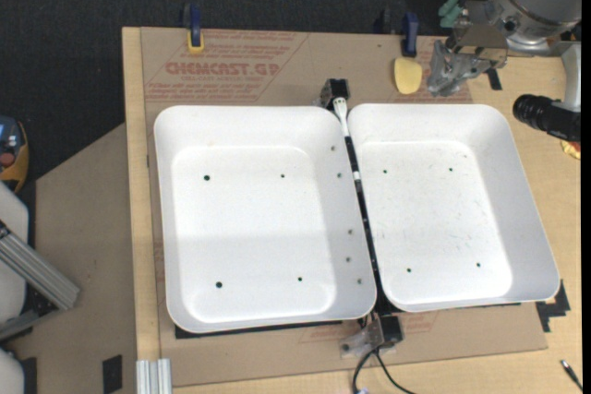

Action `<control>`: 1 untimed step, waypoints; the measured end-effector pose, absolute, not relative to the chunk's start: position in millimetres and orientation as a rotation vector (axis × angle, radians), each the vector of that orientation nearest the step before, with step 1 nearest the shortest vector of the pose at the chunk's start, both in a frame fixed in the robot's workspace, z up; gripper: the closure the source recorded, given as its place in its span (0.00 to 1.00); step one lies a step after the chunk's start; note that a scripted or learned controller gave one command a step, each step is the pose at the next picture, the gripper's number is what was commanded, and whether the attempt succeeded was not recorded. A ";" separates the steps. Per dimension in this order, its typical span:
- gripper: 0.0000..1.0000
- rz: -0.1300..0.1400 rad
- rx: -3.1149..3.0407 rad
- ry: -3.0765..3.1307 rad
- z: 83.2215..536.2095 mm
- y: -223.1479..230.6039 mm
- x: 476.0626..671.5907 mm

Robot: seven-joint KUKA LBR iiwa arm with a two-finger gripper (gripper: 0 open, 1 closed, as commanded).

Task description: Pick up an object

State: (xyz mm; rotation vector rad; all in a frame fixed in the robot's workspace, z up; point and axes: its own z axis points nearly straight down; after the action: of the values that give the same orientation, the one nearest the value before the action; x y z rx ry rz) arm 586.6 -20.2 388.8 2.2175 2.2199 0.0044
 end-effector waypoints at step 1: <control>1.00 -0.003 2.221 2.227 292.6 10.3 632.1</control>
State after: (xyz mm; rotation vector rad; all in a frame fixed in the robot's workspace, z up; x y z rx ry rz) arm 632.1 10.3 292.6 2.2208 2.2267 -0.0031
